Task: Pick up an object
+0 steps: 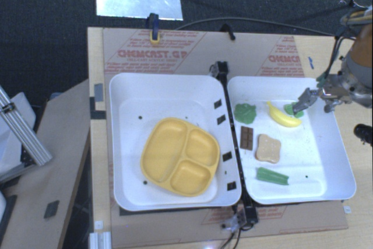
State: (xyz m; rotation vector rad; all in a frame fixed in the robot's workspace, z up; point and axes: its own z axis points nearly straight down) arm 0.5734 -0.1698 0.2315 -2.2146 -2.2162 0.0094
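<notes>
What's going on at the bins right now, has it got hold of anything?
The arm reaches in from the right, and its gripper sits low over the far side of the right bin, right by a small green piece and the tip of the banana. Nothing can be seen between its fingers, so no grasp is evident yet. A green leafy piece, a brown bar, a slice of bread and a green pod lie loose in that bin. The left bin holds a yellow divided tray.
</notes>
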